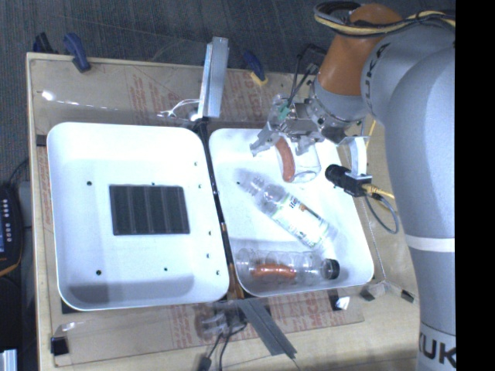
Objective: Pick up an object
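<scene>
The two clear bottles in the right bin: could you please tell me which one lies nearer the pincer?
The diagonal clear bottle in the bin's middle, with a white label. Its upper end lies just below the pincer. The other bottle, black-capped, lies along the bin's near wall.

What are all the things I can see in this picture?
Shallow white plastic bins: 2, white, side by side on the bench; left bin, right bin.
Dark ribbed rectangular panel: 1, dark grey, middle of the left bin's floor.
Clear plastic bottle with white label: 1, see-through, lying slanted in the middle of the right bin.
Clear plastic bottle with black cap: 1, see-through with something orange-brown inside, lying along the right bin's near edge.
Reddish sausage-shaped object: 1, reddish-brown, under the tool at the right bin's far end.
Blue clamps: 3, blue, along the bench's far edge.
Tool: 1, grey metal, above the right bin's far end.
</scene>
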You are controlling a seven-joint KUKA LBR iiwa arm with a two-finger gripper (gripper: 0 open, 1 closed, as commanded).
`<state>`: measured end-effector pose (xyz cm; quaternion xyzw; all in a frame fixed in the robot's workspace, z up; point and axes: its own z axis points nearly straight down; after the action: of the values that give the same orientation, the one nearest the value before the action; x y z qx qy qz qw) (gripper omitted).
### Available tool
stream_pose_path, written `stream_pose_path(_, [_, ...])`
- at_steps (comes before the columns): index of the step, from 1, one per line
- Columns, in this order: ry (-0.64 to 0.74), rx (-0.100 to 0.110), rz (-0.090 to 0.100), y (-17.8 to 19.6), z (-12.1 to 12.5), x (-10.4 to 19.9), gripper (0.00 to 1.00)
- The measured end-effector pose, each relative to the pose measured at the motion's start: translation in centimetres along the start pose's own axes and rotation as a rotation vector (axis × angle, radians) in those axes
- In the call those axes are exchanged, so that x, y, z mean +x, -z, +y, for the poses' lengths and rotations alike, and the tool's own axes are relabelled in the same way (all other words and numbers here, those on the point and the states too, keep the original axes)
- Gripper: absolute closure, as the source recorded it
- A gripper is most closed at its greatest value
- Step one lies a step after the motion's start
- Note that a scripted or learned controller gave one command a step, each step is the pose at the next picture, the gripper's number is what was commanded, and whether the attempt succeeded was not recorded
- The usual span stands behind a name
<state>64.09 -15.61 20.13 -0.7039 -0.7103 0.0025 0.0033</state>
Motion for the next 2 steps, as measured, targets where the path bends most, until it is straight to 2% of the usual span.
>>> stream_pose_path(1, [-0.256,0.001,0.001,-7.8,-2.9,-0.3,0.0])
stream_pose_path(2, [-0.419,-0.004,0.001,3.8,1.5,-1.1,0.0])
